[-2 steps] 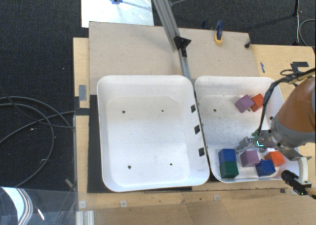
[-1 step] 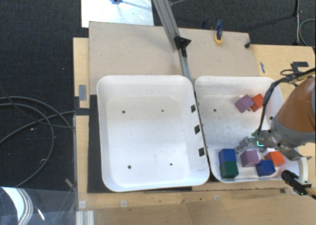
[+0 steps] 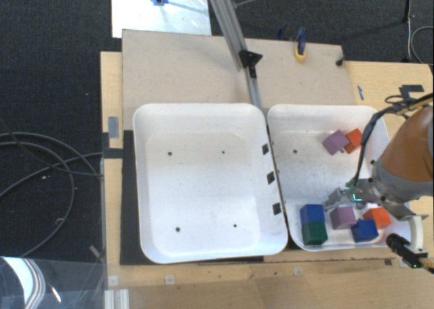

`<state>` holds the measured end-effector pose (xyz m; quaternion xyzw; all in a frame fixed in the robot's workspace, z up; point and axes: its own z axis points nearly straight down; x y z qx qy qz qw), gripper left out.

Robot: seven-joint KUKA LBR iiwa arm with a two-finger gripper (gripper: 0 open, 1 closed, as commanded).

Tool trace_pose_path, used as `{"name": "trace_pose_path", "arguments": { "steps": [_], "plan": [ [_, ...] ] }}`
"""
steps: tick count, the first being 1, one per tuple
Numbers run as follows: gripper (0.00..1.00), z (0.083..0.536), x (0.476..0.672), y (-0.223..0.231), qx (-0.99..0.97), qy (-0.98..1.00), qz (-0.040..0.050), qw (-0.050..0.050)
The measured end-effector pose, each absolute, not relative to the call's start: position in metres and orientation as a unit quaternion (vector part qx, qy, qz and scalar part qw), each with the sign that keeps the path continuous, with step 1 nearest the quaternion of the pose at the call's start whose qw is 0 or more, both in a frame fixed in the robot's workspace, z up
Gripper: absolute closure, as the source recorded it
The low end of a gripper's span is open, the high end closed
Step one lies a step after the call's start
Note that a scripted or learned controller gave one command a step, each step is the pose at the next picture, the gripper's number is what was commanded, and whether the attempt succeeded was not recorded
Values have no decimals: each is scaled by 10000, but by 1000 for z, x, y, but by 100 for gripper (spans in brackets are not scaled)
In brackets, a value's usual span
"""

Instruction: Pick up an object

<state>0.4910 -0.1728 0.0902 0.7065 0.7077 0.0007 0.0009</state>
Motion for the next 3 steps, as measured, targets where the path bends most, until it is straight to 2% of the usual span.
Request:
{"name": "trace_pose_path", "arguments": {
  "steps": [3],
  "plan": [
    [0,90,491,-173,7064,7078,8,8]
  ]
}}
